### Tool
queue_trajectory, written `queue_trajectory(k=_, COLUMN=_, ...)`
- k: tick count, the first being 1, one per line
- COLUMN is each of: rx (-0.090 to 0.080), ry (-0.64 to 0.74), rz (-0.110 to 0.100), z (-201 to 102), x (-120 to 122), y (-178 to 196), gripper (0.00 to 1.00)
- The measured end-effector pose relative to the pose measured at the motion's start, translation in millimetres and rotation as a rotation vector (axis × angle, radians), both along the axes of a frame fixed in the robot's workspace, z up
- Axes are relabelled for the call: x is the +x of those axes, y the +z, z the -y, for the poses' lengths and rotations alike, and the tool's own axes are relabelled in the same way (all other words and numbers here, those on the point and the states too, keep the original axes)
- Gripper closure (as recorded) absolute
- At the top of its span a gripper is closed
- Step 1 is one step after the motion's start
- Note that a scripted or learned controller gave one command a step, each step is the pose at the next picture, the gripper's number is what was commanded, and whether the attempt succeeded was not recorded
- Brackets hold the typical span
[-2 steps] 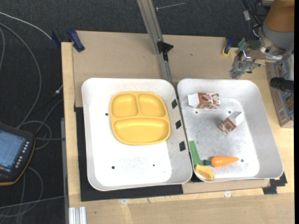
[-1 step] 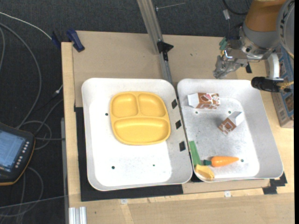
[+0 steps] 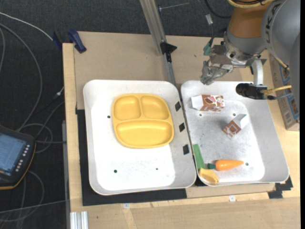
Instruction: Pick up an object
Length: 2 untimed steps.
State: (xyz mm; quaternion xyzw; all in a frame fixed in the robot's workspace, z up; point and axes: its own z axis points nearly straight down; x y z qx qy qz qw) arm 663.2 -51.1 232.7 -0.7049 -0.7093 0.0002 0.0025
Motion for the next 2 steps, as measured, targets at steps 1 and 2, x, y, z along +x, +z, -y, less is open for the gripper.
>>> queue_trajectory(k=1, rx=-0.001, ry=0.000, rz=0.000, z=-50, x=-16, y=-4, gripper=1.00)
queue_trajectory(k=2, rx=0.000, ry=0.001, rz=0.005, z=-107, x=-21, y=8, gripper=1.00)
